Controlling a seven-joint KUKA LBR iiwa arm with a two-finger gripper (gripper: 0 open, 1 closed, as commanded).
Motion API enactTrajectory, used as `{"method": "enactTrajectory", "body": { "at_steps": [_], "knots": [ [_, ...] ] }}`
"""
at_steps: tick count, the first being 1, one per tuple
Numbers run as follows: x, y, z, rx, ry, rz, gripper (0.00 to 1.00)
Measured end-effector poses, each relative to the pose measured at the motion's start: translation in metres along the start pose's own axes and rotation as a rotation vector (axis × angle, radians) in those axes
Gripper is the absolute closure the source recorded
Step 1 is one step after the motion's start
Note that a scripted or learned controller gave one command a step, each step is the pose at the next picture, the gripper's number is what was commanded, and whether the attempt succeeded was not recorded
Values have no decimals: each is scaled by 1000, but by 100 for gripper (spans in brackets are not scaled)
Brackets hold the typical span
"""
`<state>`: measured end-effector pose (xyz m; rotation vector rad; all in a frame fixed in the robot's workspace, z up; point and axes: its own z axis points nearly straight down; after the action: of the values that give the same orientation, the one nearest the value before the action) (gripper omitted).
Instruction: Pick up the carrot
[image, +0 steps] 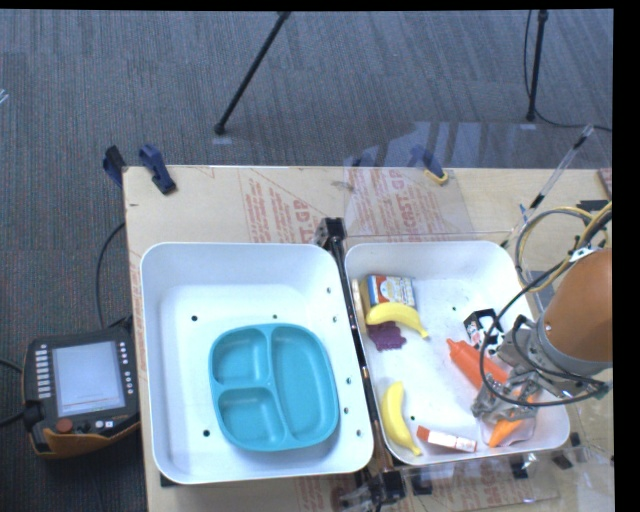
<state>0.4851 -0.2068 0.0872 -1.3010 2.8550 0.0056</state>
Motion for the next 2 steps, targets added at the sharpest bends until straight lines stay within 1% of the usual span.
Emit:
{"method": "enactTrajectory", "body": {
  "at_steps": [1,2],
  "knots": [
    [2,2,0,1,-2,-296,100],
    [-14,23,-50,-1,-1,-456,100]
  ]
}}
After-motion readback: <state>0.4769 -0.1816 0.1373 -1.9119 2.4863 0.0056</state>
